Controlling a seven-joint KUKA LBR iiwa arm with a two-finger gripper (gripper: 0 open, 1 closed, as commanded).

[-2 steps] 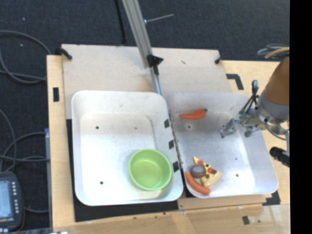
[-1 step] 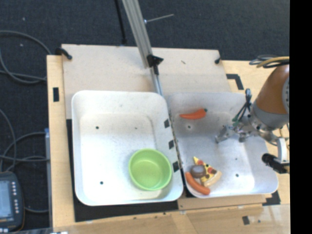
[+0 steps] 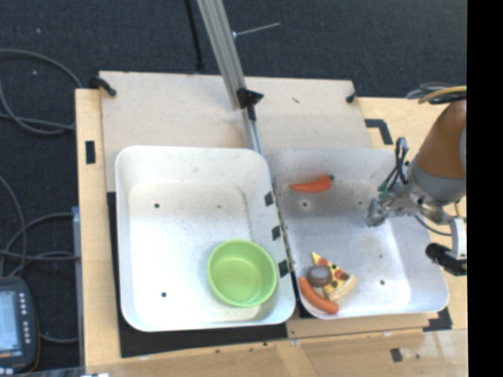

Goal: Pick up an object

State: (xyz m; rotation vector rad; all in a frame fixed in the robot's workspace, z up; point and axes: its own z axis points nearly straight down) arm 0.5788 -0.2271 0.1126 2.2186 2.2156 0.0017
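Tool [image 3: 379, 213] low over right bin [image 3: 393, 289], near its right side; finger state cannot be told. Left bin [image 3: 157, 203] holds green bowl [image 3: 242, 272] at front right corner. Right bin: orange chili pepper [image 3: 311, 184] near back, small toy food pile [image 3: 325, 283] at front left.

A rounded orange band [image 3: 444, 136] is seen above a grey wrist [image 3: 435, 183]; thin dark cables [image 3: 401, 163] are looped beside it.
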